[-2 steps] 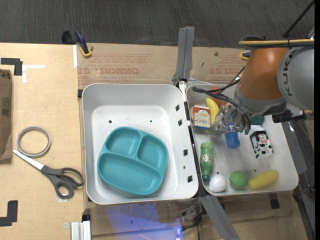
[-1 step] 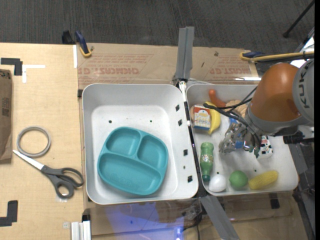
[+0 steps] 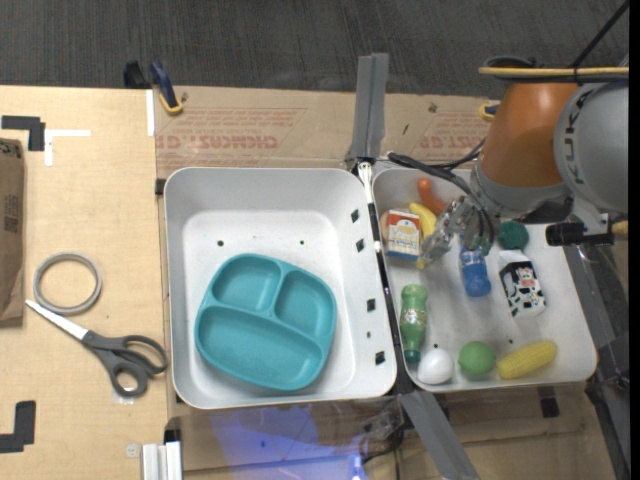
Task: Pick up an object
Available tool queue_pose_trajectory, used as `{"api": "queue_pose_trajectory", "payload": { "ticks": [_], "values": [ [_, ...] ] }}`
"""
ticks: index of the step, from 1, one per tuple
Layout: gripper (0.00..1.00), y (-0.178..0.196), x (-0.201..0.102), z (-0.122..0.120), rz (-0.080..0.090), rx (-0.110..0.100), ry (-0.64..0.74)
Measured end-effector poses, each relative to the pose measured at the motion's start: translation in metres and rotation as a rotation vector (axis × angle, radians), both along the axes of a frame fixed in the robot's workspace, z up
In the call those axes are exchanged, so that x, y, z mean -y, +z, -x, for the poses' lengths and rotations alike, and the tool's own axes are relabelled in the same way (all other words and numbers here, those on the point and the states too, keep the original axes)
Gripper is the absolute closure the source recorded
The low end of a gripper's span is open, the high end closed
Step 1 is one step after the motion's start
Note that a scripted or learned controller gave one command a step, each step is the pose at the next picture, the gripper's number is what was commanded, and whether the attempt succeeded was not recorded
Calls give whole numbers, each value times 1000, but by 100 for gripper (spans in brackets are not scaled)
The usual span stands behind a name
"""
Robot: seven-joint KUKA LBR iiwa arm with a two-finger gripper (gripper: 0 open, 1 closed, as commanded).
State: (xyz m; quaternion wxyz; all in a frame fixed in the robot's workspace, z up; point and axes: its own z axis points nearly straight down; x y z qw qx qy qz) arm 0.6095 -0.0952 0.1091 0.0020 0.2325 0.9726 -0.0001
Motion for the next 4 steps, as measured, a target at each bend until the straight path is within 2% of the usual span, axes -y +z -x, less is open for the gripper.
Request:
{"api": "queue_pose_trajectory", "payload": {
  "ticks": [1,2,3,4],
  "values": [
    [0,-17,42,51,0,-2,-47],
    [0,-17,9,-6,0,0,-234],
    [100,-6,10,-7,2,4,-231],
    [100,130,-28,-20,1,1,-70]
  ]
}}
